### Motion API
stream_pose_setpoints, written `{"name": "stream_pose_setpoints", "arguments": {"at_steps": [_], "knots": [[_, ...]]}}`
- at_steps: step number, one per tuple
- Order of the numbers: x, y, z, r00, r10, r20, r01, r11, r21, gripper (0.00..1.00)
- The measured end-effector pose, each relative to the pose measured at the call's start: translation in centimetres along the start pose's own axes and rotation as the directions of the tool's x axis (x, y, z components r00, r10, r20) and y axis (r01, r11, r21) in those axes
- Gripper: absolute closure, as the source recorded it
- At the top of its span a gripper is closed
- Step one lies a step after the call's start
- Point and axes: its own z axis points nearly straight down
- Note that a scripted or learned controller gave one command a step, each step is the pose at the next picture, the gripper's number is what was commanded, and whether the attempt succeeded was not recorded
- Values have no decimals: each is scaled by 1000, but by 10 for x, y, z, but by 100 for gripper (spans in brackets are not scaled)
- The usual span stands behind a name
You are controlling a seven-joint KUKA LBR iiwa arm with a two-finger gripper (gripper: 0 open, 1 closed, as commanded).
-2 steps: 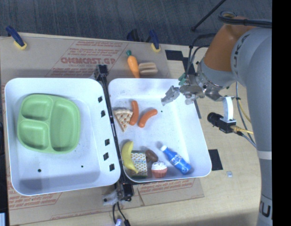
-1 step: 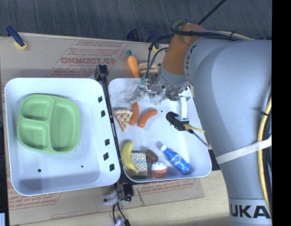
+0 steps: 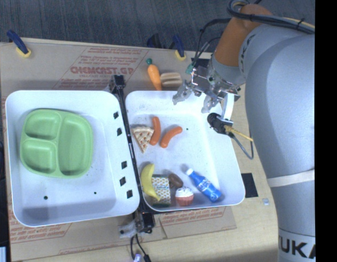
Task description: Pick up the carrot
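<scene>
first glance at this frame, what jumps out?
The big grey arm fills the right side, its gripper hanging over the far edge of the right bin, fingers spread with nothing between them. The carrot lies outside that bin on the cardboard, beside a small bun. A green divided plate sits alone in the left bin.

The carrot (image 3: 153,76) lies outside the bins on the cardboard, just past the right bin's (image 3: 226,162) far rim, with a small sandwich-like bun (image 3: 170,80) just beside it on the right, perhaps touching. Open cardboard spreads to its left and beyond it. The gripper (image 3: 194,98) hangs over the right bin's far edge, near the bun. Inside that bin, the far and right stretches of floor are bare; two sausages (image 3: 163,134) and a pizza slice (image 3: 142,137) crowd the middle left.
</scene>
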Motion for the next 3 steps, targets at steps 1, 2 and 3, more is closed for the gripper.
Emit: {"name": "stream_pose_setpoints", "arguments": {"at_steps": [1,2,3], "knots": [[-10,3,88,964,265,0,-265,964,5,0],[50,-18,57,883,470,1,-470,883,4,0],[-7,-7,-8,896,444,-1,-444,896,1,0]]}}
